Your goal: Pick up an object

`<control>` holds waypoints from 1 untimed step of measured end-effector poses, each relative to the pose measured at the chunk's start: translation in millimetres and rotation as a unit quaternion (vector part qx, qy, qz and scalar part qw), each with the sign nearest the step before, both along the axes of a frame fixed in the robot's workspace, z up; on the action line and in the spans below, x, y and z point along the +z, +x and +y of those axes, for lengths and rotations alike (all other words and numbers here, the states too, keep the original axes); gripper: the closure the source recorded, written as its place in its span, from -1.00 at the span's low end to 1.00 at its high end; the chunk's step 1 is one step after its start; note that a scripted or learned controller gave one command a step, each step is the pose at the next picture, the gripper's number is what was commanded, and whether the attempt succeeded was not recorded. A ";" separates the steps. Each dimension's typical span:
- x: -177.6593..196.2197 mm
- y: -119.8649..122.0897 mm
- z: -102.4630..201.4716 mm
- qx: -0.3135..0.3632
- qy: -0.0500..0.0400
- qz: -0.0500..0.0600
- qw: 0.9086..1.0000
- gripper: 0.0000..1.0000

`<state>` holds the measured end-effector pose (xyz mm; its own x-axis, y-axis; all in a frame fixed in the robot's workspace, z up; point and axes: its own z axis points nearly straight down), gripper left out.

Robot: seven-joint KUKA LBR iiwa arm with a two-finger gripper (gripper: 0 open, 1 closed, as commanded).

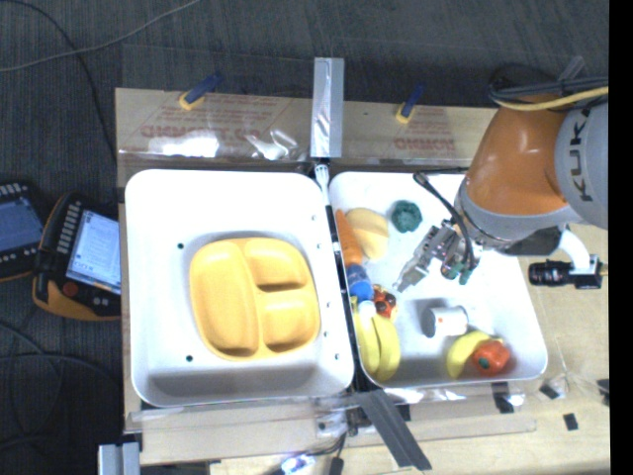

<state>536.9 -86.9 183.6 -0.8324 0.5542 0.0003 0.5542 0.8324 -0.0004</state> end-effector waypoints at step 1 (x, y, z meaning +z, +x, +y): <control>-0.3 41.4 59.9 -0.018 0.000 0.000 1.000 1.00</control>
